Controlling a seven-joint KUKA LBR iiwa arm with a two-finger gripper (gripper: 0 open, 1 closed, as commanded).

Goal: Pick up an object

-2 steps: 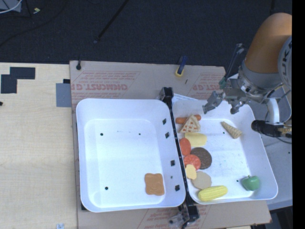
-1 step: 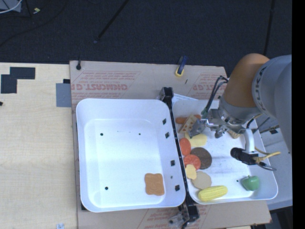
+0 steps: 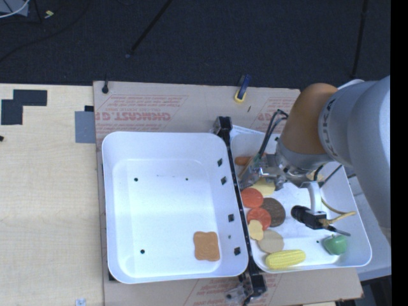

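A: So, which piece is the arm after?

B: Judging by where it hangs, something in the heap of toy food at the left side of the right bin [image 3: 357,260]. The gripper [image 3: 266,169] sits low over the upper end of that heap, just beside a yellowish piece [image 3: 266,186] and a red round slice [image 3: 251,197].

A: How do they look?

B: Flat, smooth, plastic-looking discs: the red slice, a second red one [image 3: 259,217] below it, a dark brown disc [image 3: 274,210] touching both, a pale beige one [image 3: 271,241] lower down. A yellow corn cob [image 3: 285,258] lies along the near wall, and a green fruit [image 3: 335,243] sits well apart in the corner.

A: Does the arm hold anything?

B: I cannot tell; the wrist and cables hide that part.

A: Why crowd the divider?

B: The pieces are bunched there, probably making them awkward to reach. The left bin [image 3: 127,171] bears an orange toast-shaped piece [image 3: 206,245] near its front.
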